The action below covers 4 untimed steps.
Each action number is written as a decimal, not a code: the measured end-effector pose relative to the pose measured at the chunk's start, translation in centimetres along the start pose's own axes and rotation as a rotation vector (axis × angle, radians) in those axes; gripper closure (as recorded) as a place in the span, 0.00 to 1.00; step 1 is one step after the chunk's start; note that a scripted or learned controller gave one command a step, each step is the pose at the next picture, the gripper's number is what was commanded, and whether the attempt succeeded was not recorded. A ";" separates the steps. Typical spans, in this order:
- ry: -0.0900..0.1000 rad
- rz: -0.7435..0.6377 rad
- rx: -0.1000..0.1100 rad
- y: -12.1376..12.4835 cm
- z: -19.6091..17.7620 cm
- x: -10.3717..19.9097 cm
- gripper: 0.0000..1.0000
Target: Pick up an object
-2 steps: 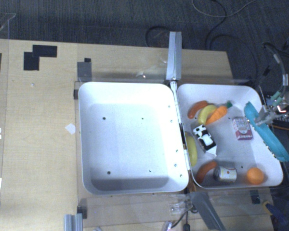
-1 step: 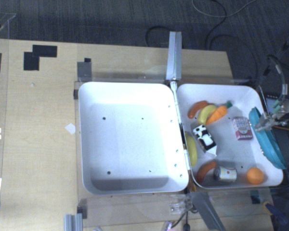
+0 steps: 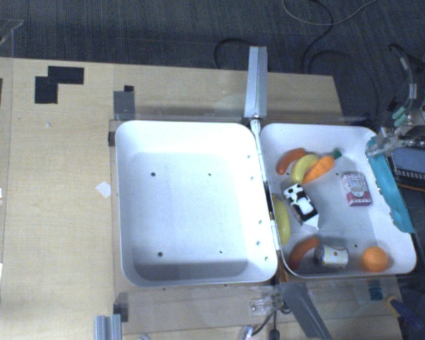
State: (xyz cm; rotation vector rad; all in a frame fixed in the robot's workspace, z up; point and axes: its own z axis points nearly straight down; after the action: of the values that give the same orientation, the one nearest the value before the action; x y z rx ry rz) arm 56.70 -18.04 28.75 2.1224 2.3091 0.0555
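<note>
The bench [image 3: 49, 190] is a light wood surface bearing two shallow white bins set side by side, touching along a shared middle edge.

The left bin [image 3: 191, 261] is the larger item noted; its floor shows a few small dark dots.

The right bin [image 3: 340, 134] carries all the loose objects. A blue cloth-like strip [image 3: 391, 190] lies along its right edge, running from near the far right corner toward the near right corner.

At the far right of the bench, beyond the right bin's far right corner, part of the arm [image 3: 411, 112] is seen as grey and metallic hardware. The gripper cannot be made out clearly there, so its opening, and whether it has hold of anything, cannot be told.

Objects in the right bin, by size:
- A yellow banana [image 3: 282, 222] lies along the left edge, close to the shared wall.
- A black and white block [image 3: 299, 202] sits just beside the banana, toward the bin's centre.
- An orange carrot [image 3: 319, 168] with a green tip lies toward the far edge, touching a yellow item [image 3: 303, 166] and beside an orange-red item [image 3: 289, 159].
- A small red and white packet [image 3: 356, 188] lies right of centre, apart from the others.
- A silver can [image 3: 333, 256] lies on its side at the near edge, beside a reddish-brown item [image 3: 302, 249].
- An orange ball [image 3: 375, 258] rests near the near right corner.
</note>
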 end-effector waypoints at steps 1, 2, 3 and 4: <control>-0.005 -0.054 0.004 -5.5 -0.1 -0.3 1.00; -0.019 0.068 0.025 -7.5 0.8 3.5 1.00; -0.018 0.062 0.026 -7.4 -0.1 3.6 1.00; -0.017 0.056 0.027 -7.3 -0.9 3.7 1.00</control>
State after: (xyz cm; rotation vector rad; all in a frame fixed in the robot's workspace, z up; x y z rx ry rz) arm 49.10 -14.95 29.55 2.1910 2.2539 0.0070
